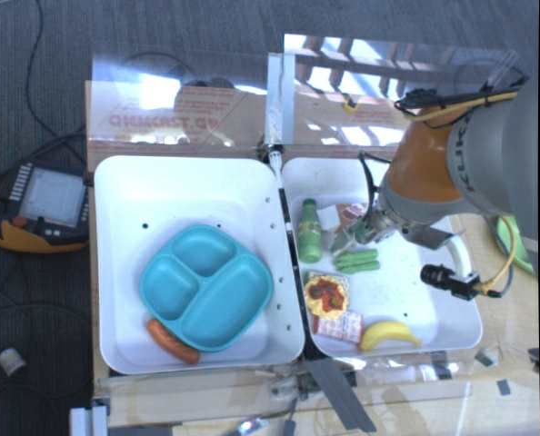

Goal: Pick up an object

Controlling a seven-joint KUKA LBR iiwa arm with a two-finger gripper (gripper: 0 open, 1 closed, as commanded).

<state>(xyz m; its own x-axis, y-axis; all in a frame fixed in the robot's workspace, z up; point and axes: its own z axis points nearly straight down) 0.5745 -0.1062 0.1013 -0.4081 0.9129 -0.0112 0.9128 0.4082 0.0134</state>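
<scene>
Green pod [356, 262]: lies in the right bin [461, 334], toward its middle, just on the near side of the claw.
Long axis: runs left to right across the bin, tipped up a little at its right end.
Claw [365, 230]: down low in the far half of the right bin, the grey arm [488, 153] with its orange band coming in from the right. From where I stand I cannot tell how the claw is set; the tip is a dark clutter, and nothing can be seen held in it.
Relation that counts: the pod sits just near-side of the claw tip, close enough that they may be touching, though I cannot say for sure. I judge a short move toward the near side would bring the claw over it.
Neighbours: a green bottle [308, 230] stands just left of the claw; a small red-and-white thing sits beside the tip, partly covered by it. A food packet [328, 300] and a banana [388, 336] lie nearer, apart from the pod.
Left bin [115, 198]: holds a blue divided plate [206, 284] with a sausage [172, 341] at its near-left edge, well apart from the claw.
Hard to make out: the wrist covers the far-right part of the right bin, and glare washes out the clear panels behind.
</scene>
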